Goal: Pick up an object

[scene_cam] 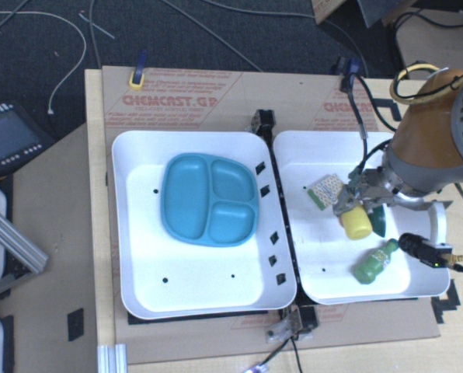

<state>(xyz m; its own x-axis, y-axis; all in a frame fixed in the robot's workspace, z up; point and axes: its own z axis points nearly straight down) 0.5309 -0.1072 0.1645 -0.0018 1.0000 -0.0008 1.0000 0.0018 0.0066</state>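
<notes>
— Left of centre in the frame?

— A white bin (pixel 130 231), shallow, with a blue divided plate (pixel 210 199) lying flat in its upper middle. Three compartments in the plate: one long one on its left side, two smaller ones on its right.

— And to the right of that?

— A second white bin (pixel 317 270), edge to edge with the first, black clips along the seam between them. Inside, toward the right of the frame, a small cluster: a yellow object (pixel 356 222), a green bottle (pixel 373 262) lying tilted just below and to the right of it, a green-and-white patterned packet (pixel 325 189) up and to the left, and a teal object (pixel 378 219) peeking out on the yellow one's right.

— Position of the arm?

— Reaching in from the right edge, orange band at upper right, grey wrist below it. Gripper (pixel 354 202) low over the right bin, directly above the yellow object and beside the packet.

— Fingers open, closed, gripping?

— Cannot tell. Too dark and crowded at the tip to separate fingers from objects. Contact with the yellow object unclear as well.

— Surroundings?

— Cardboard sheet (pixel 193 92) with red print under both bins, dark floor with loose white cables (pixel 76 29) across the upper left.
</notes>
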